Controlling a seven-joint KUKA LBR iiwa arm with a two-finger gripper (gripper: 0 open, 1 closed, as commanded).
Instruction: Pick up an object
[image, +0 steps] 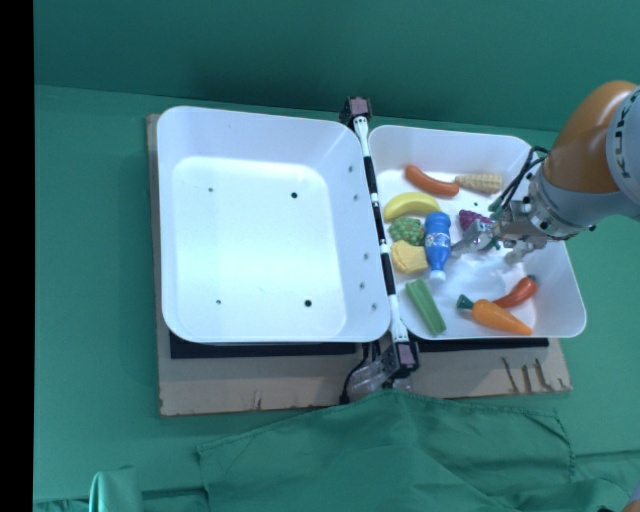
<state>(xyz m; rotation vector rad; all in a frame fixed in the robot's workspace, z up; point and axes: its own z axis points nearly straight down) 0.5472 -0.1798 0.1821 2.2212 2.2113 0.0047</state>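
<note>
Camera view from above the bench: the arm (600, 140) reaches in from the right over the right bin (560, 320), its gripper (478, 238) low among a heap of toy food. The metal fingers (470, 240) stand parted, with nothing seen between them; they point toward the blue bottle (437, 243), which lies just beside their tips, and the purple grapes (473, 217) sit close behind.

Around them lie a banana (410, 206), a sausage (431, 181), corn (480, 182), a green piece (406, 230) and a yellow piece (408, 258) against the bottle's left side, a celery stick (425, 306), a carrot (497, 316) and a chili (518, 291). The left bin (190, 130) sits alongside.

No object is lifted yet. The bottle looks the likeliest target, and a clean pick would call for the fingers to straddle its narrow width rather than its length, settling fully down before closing. Crowding is the risk: the neighbours touching the bottle could block one finger or be nipped along with it, and the bottle's rounded body may roll out of a shallow pinch. A straight, slow lift would show whether the hold is real.
</note>
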